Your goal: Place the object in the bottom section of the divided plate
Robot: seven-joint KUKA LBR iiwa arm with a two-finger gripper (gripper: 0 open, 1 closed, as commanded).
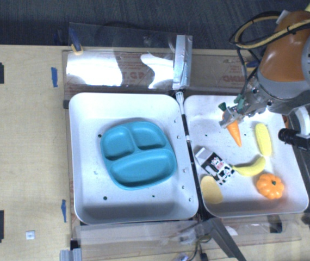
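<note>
A blue divided plate (137,153) lies in the left bin (84,189), with two small sections at the top and one wide section at the bottom. My gripper (233,116) is over the upper left of the right bin (299,200). It is shut on the thick end of an orange carrot (235,134). The carrot's tip points down and to the right, and a green leaf bit (223,107) sticks out on the gripper's left.
The right bin also holds a yellow corn cob (262,139), a banana (251,168), a small orange pumpkin (270,186), a black-and-white box (215,164) and a flat yellow piece (211,190). A ridge divides the two bins.
</note>
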